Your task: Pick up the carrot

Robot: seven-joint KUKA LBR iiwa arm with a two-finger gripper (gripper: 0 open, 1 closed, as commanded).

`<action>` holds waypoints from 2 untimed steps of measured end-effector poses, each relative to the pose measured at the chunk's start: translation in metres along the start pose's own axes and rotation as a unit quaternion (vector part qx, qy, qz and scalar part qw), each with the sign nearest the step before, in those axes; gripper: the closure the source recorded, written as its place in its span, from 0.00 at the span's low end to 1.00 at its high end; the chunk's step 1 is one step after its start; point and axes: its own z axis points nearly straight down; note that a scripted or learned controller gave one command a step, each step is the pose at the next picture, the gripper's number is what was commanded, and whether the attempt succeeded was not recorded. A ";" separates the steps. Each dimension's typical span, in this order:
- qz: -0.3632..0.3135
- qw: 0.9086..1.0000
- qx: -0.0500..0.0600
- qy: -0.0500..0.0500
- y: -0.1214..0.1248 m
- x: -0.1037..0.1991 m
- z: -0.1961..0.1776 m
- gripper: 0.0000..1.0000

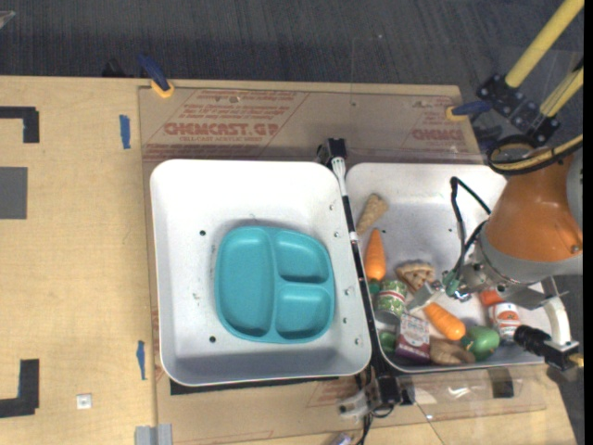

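Note:
An orange carrot [374, 256] lies upright along the left wall of the right bin [422, 204]. A second orange carrot-like piece [446, 322] lies slanted near the bin's front, among other toy food. My gripper [452, 285] hangs low over the right half of that bin, below the arm's orange band [530, 222]. It sits just above and right of the slanted orange piece, and well to the right of the carrot by the wall. Nothing visibly sits in the gripper.
The left bin [185, 202] holds a teal divided plate [275, 284]. Around the gripper lie a tan cone-shaped piece [371, 211], a bread piece [414, 273], a can [391, 298], a purple packet [413, 336], a green pepper [484, 341] and a red-capped bottle [505, 318].

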 end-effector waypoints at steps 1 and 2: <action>0.098 0.995 -0.008 -0.007 -0.006 0.017 0.013 0.00; 0.097 0.995 -0.012 -0.007 -0.002 0.019 0.002 1.00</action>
